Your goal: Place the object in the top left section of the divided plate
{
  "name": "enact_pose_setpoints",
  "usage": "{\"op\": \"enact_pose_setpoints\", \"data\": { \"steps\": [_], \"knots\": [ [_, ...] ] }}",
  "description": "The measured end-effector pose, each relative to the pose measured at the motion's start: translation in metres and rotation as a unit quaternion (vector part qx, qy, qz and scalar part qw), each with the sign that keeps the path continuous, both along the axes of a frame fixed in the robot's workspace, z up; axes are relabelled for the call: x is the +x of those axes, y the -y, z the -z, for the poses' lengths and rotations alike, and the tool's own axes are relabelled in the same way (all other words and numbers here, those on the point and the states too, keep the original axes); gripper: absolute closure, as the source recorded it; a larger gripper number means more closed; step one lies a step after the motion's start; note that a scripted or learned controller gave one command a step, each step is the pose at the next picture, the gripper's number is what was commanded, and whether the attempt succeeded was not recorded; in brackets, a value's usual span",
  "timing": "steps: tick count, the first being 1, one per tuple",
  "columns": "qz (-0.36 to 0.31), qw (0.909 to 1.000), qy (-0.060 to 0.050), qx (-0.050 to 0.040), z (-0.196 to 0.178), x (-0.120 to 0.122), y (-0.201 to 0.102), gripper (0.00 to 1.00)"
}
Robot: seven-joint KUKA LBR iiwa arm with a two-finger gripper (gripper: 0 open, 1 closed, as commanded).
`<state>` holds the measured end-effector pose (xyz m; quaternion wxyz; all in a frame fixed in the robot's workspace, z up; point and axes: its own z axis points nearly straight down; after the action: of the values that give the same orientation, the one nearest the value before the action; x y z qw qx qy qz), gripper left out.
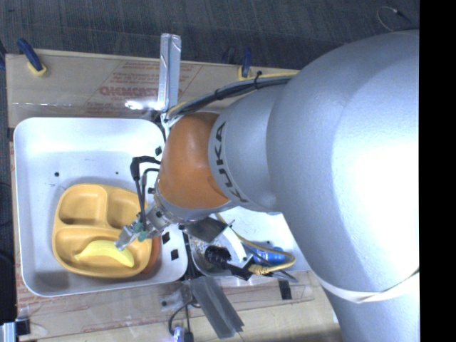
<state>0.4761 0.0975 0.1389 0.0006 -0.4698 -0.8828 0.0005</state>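
Observation:
A yellow divided plate (80, 206) lies in the left white bin (43, 148), toward its front. A yellow banana-shaped object (105, 252) rests in the plate's large front section. The two smaller sections at the back of the plate hold nothing. My gripper (130, 236) hangs over the plate's right side, just at the right end of the yellow object. Whether it touches the object is not clear. The wrist hides the plate's right rim.
The big grey arm with its orange band (187, 164) covers most of the right bin. A blue and yellow thing (272, 257) shows under the arm in that bin. A metal post (169, 70) stands behind the bins' divide.

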Motion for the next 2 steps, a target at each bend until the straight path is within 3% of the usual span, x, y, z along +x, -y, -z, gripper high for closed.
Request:
{"op": "enact_pose_setpoints", "data": {
  "steps": [1,2],
  "knots": [
    [0.169,0.9855,0.003,0.0003,0.046,0.001,-0.052,0.0],
    [0.224,0.9746,-0.001,-0.0005,-0.098,0.069,-0.078,0.0]
  ]
}}
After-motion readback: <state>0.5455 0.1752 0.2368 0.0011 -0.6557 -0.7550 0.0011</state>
